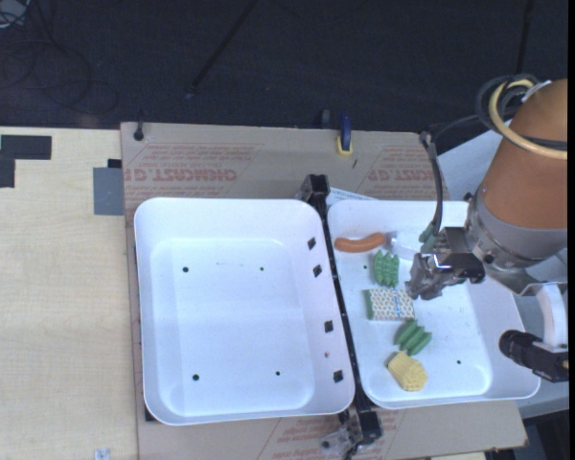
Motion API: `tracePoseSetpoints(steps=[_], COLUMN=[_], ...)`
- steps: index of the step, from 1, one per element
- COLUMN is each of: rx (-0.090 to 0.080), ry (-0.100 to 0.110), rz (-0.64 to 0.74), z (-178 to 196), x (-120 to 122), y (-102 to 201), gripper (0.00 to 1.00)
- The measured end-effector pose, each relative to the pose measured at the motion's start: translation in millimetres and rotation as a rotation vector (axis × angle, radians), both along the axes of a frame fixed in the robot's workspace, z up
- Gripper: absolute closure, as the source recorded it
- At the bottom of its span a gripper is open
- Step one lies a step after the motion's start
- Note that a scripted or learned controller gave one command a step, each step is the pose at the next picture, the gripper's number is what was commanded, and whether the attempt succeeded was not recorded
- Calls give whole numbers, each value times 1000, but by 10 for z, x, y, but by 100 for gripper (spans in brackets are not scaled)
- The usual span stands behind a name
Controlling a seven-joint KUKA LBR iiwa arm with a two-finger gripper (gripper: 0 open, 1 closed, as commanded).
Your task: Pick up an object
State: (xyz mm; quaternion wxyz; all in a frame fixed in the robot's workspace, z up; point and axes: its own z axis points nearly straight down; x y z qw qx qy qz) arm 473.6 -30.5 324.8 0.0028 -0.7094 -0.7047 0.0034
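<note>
In the right bin [479, 372] lie an orange sausage-shaped piece [360, 243], a green ridged piece [385, 269], a white speckled packet with a green edge [389, 305], a small green pod [412, 337] and a yellow corn-like piece [407, 372]. My gripper [424, 284] hangs low over the right bin, just right of the speckled packet and the green ridged piece. Its dark metal tip points down and left. Nothing shows between the fingers.
The left bin [158, 257] lies beside the right one, with a black divider [331, 295] between them. Both rest on a cardboard sheet [230, 166]. A black fixture [532, 353] juts in at the right bin's lower right corner.
</note>
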Motion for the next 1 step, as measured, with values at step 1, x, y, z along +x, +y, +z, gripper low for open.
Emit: tracePoseSetpoints(steps=[1], rx=[1], ry=[-1], rz=[5], z=[114], x=[18], y=[21], gripper=[100])
